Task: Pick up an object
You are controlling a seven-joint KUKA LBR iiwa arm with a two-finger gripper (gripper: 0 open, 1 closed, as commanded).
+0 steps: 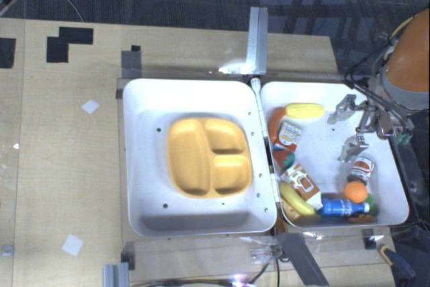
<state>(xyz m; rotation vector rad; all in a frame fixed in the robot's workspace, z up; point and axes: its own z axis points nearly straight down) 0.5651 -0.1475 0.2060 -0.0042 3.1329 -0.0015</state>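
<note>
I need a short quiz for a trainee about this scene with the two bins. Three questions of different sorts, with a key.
1. True or false: the yellow three-compartment plastic tray lies in the right white bin.
2. Which thing lies nearest the right bin's far wall? A) yellow corn cob B) blue bottle C) small orange ball
3. Fill in: the gripper hangs over the ____ bin.

Key: 1 false, it lies in the left white bin; 2 A; 3 right.
</note>
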